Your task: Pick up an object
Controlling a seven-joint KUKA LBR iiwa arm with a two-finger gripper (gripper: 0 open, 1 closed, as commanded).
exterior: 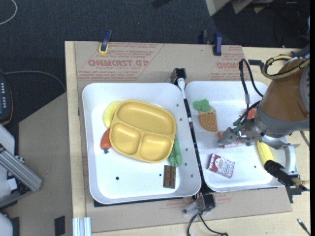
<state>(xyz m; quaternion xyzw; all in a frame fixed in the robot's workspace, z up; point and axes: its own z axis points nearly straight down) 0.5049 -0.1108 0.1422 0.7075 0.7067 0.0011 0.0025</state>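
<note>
Brown desk [147, 58] with red lettering, dark carpet [74, 9] beyond. Two white bins. Arm [283, 102] covers right bin's [216, 90] far side; yellow ridged piece [265, 151] partly hidden under it. Gripper [229, 137] low over right bin's middle, blurred: we cannot tell whether spread or closed. Reddish bit at its tip unclear. Flat red-white box [220, 165] just beside gripper, apart from it. Orange grid-textured piece [208, 119] with green top near divider. Left bin [91, 132]: glossy yellow divided tray [141, 131], brown segmented bar [169, 176].

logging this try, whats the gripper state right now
Gripper: cannot be told from this view; it is low in the right bin, between the orange toy and the red packet.
</note>
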